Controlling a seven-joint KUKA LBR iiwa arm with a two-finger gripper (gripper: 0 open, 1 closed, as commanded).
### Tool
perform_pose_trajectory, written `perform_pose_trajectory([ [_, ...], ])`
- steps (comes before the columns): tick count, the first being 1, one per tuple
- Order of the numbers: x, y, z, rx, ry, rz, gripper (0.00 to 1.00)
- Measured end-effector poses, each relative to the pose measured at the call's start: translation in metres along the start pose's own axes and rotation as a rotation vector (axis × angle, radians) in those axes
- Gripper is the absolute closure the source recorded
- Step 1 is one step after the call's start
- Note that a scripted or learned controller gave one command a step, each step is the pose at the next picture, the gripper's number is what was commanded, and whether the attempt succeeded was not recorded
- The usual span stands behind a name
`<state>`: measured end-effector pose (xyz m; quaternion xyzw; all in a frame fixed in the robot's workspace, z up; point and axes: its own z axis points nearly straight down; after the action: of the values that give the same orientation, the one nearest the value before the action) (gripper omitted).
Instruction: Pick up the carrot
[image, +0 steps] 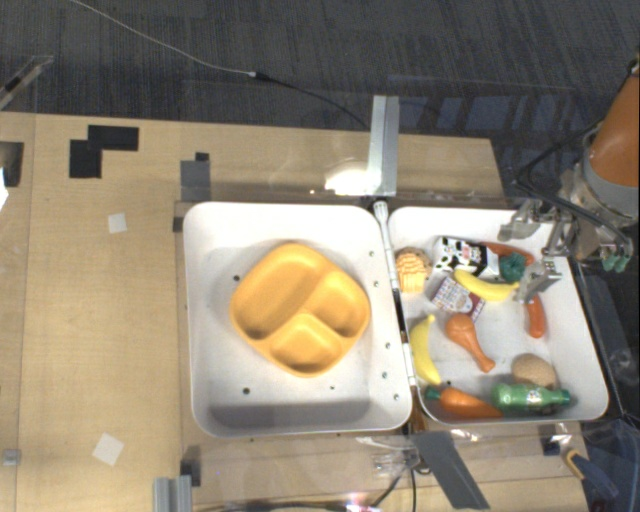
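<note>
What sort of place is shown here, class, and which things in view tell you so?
Probably a robotics lab bench: a robot arm reaches over two white bins, one holding a yellow divided tray, the other toy food such as a carrot and bananas.

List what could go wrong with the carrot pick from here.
1. The carrot lies against the right bin's near wall, touching the green bottle and the end of a banana, so fingers may have little room to close around it.
2. The gripper hangs at the far side, above a small orange-red piece; it might take that lookalike instead.
</note>
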<state>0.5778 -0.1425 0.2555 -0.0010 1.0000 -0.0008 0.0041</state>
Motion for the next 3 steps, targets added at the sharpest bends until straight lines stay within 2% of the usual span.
perform_pose_trajectory([
  [1, 0.035, 0.022, 0.136, -0.003, 0.011, 0.040, 0.00],
  [2, 0.023, 0.024, 0.161, -0.002, -0.017, 0.333, 0.00],
  [3, 0.028, 0.049, 0.160, 0.001, -0.020, 0.488, 0.00],
])
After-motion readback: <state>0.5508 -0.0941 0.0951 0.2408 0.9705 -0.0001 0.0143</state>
